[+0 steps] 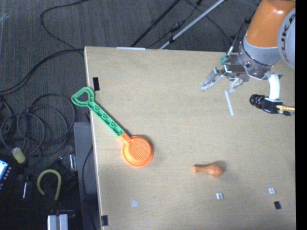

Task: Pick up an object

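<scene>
Camera view, items as showing:

1. Desk (pixel 192 128): a pale wood-toned surface filling the centre and right of the frame, with dark carpet lying beyond its upper and left edges.

2. Arm (pixel 268 28): reaching in at the upper right, with an orange band sitting above a grey wrist.

3. Gripper (pixel 221 81): hanging over the upper right part of the desk, its pale fingers (pixel 209 82) spreading apart and closing on nothing. A thin white rod (pixel 229 103) is slanting down just below it.

4. Strainer (pixel 112 127): lying flat at the left centre of the desk, its green handle running up-left toward the desk's left edge and its round orange mesh head resting lower right. It is sitting well apart from the gripper.

5. Orange pear-shaped object (pixel 209 169): lying on its side at the lower centre-right of the desk, narrow end pointing left, well below the gripper and apart from the strainer.

6. Cables (pixel 33 123): coiling on the carpet at the left of the frame.
</scene>
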